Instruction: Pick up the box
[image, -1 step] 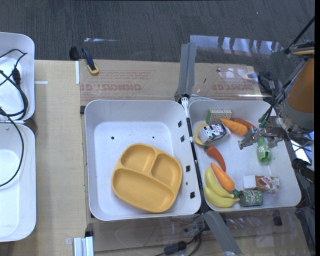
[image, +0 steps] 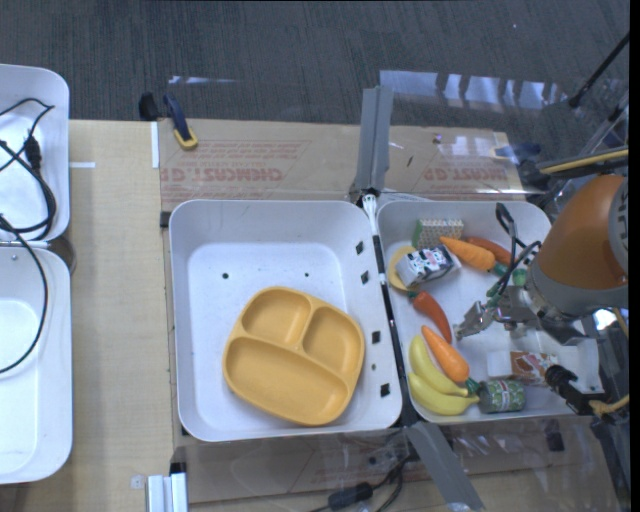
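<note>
You have two bins side by side. The left bin (image: 190, 300) holds a yellow divided plate (image: 293, 354), lying flat toward its near side. The right bin (image: 400, 215) is crowded: the box (image: 428, 263), small and black-and-white, lies toward its far left part, touching a yellow lid (image: 401, 270) on its left. Just behind the box sits a studded block (image: 440, 228), and to its right a carrot (image: 468, 253). A red pepper (image: 432, 313) lies nearer you, then another carrot (image: 445, 353), bananas (image: 432, 385) and a green can (image: 501, 395) along the near edge.

The arm (image: 585, 250) reaches in from the right. Its gripper (image: 478, 325) hangs over the middle of the right bin, fingers spread and grasping nothing. It sits near and to the right of the box, apart from it.
</note>
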